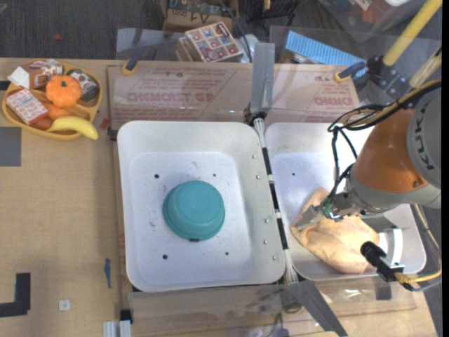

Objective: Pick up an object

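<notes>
- Arm [393,163] comes in from right of frame, orange band over the right bin [295,167].
- Gripper [324,213] low in right bin, lower centre-right of frame, down on a tan soft object [337,248]; looks like cloth or a plush, can't tell which.
- Gripper's grip state: can't tell, wrist and cables crowd the tip.
- Tan object lies in the lower part of right bin, touching the gripper tip at its upper left edge.
- Left bin [140,153] holds a teal bowl [194,210], upside down, around the middle.
- Yellow dish of toy food [52,100] in the upper left of frame, on the bench, well apart from both bins.
</notes>
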You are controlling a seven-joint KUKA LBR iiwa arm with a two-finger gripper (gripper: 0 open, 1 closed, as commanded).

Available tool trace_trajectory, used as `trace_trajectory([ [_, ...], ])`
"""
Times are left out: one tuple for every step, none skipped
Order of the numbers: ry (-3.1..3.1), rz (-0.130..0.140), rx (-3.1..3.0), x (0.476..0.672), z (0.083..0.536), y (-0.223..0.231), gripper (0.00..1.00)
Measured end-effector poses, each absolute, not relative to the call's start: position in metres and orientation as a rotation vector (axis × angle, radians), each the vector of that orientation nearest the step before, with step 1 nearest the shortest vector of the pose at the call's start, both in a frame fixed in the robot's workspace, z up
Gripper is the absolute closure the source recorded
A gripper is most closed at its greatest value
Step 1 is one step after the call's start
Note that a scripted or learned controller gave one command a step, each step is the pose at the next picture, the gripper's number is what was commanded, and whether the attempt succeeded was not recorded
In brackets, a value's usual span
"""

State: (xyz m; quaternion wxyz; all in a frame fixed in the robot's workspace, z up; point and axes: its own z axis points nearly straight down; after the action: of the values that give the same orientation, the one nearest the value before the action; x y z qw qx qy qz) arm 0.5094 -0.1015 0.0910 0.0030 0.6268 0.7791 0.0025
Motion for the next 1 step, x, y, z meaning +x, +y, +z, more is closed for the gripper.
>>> trace_trajectory([
  [2.437,0.012,1.967,0.5106,0.1015,-0.1023,1.00],
])
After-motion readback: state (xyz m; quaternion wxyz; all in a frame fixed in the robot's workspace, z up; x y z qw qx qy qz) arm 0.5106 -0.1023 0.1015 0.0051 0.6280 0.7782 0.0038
